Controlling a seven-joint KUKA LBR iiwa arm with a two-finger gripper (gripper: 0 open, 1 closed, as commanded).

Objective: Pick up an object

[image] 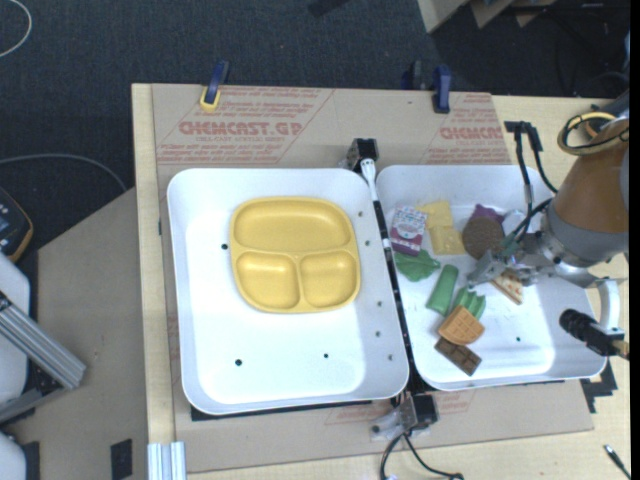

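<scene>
The right bin (530, 353) holds several toy foods: a pink and white packet (408, 226), a yellow block (440, 226), a brown round piece (483, 234), a green leafy piece (415, 265), a green cucumber-like stick (443, 288), an orange cracker (460, 324) and a dark brown bar (458, 355). My gripper (497, 267) reaches in from the right and sits low in this bin, just below the brown round piece and beside a small tan and white piece (509, 289). Nothing is clearly seen held in it.
The left bin (200, 348) carries a yellow divided plate (296, 252). A black divider runs between the two bins (385, 268). The arm's orange band (594, 190) hangs over the right bin's right side. Clamps and cables lie along the bench's back edge.
</scene>
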